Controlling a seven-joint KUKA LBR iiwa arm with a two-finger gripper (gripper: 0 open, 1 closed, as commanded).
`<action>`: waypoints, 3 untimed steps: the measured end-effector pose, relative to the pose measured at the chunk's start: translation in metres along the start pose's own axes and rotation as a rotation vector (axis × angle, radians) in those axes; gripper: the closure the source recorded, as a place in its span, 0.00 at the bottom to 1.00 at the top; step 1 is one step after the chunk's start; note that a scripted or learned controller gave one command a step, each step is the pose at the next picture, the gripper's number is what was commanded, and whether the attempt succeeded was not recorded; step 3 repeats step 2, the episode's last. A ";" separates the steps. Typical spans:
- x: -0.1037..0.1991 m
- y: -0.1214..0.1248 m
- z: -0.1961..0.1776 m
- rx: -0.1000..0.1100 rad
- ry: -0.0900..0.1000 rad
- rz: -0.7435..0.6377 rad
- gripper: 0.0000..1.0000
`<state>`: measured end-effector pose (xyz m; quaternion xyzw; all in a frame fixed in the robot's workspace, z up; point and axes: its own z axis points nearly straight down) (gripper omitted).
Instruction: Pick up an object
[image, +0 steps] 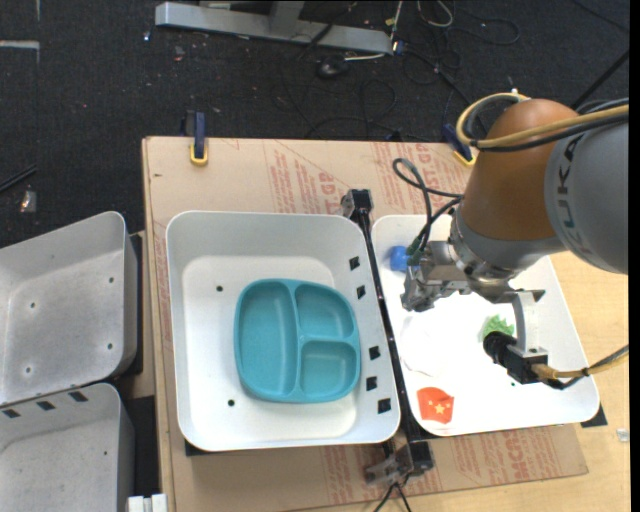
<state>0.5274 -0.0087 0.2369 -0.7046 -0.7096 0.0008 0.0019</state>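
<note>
My orange band (520, 165) is sitting highest, nearest the lens, and is looming over the right bin (570, 395) from its 1 o'clock corner. Below it my gripper (418, 297) is hanging low over that bin's left half, and I cannot tell whether my jaws are apart or together.

A small blue object (398, 258) is lying just beside me at 11 o'clock. A green object (497, 328) is resting near me at 4 o'clock, and an orange object (435, 405) is lying farther off at 6 o'clock. Nothing is showing between my jaws.

Across the bin wall at 8 o'clock, a teal divided plate (297, 340) is lying flat in the left bin (190, 300).
</note>
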 end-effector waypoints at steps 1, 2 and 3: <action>0.048 -0.021 -0.007 -0.001 0.000 0.001 1.00; 0.091 -0.033 0.008 -0.001 -0.001 0.000 1.00; 0.091 -0.033 0.008 -0.001 -0.001 0.000 1.00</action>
